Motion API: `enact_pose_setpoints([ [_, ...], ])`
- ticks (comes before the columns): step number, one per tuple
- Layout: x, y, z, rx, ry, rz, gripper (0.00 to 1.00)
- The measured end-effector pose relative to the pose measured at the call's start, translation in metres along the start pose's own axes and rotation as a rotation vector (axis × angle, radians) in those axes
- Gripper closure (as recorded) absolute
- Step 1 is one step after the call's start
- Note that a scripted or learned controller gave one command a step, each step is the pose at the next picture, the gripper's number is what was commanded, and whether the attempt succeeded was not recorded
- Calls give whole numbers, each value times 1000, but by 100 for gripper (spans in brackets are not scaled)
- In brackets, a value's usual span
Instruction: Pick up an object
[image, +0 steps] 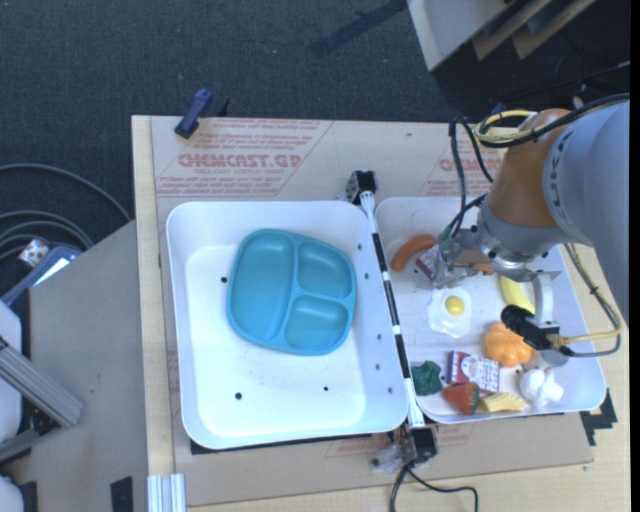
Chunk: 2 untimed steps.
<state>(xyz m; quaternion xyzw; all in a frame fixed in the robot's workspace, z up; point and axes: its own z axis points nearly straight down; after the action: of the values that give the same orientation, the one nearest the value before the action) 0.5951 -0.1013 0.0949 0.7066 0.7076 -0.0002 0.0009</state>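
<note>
My gripper (447, 262) is low in the upper left part of the right bin (590, 375). It hangs over a small pinkish item (431, 265), and whether it touches that item is hidden. An orange sausage-shaped toy (411, 250) lies just to its left. A fried-egg toy (451, 310) sits just below it. A yellow banana (517, 293) and an orange pepper (506, 344) lie to the right under the arm.
Near the right bin's front edge are a green broccoli piece (427, 375), a small red-and-white carton (473, 370), a strawberry (461, 397), a yellow piece (503, 402) and a white garlic (541, 382). The left bin (200, 380) holds a blue divided plate (292, 292).
</note>
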Motion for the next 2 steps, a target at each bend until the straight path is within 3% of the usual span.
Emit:
enact_pose_setpoints([
  [1, 0, 0, 0, 1, 0, 0, 0],
  [2, -23, 48, 10, 1, 1, 0, 0],
])
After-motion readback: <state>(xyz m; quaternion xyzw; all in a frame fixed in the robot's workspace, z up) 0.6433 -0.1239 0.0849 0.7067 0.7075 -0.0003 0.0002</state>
